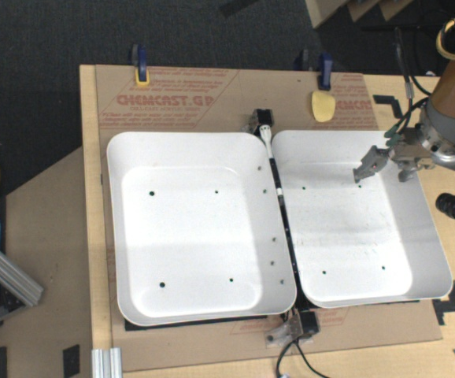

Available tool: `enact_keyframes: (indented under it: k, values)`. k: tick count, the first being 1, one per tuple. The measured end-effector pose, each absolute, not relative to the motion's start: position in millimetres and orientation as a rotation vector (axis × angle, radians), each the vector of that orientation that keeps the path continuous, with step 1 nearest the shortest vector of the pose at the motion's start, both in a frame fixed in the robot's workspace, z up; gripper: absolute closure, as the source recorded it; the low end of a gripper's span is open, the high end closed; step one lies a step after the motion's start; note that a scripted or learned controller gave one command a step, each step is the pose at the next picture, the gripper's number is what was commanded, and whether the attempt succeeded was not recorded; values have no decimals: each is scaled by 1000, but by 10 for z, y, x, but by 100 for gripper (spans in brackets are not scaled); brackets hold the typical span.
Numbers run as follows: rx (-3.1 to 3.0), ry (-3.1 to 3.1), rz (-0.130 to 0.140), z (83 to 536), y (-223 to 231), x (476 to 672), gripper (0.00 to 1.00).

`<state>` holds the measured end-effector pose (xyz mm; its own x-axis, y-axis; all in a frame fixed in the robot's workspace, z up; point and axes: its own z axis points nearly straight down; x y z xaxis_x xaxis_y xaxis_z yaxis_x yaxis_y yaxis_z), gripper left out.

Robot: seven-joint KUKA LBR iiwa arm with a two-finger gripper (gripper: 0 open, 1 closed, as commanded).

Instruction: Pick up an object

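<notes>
While the pincer [379, 166] hangs over the right bin [416, 286] near its 1 o'clock corner, fingers spread and pinching nothing, I can't spot any object in either bin. Closest candidate: a yellow piece [323, 105] on the worktop [94, 172], roughly 11 o'clock from it.

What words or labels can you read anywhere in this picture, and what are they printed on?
"CHEMCAST GP", in red, on the brown board behind the left bin.
The same red print repeats near the right clamp, partly hidden by a yellow tag; too broken up to read.
The smaller red lines around the brand name are too blurred to read.
No print can be made out on the bins or the gripper.
</notes>
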<state>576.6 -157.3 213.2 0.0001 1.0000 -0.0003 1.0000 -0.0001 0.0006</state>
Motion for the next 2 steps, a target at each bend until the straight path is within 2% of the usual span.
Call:
enact_keyframes:
  k: [1, 2]
  values:
    - [2218, 2219, 3, 2241, -1574, 5774, 100]
    - [2201, 2216, 20, 3778, -1215, 6187, 100]
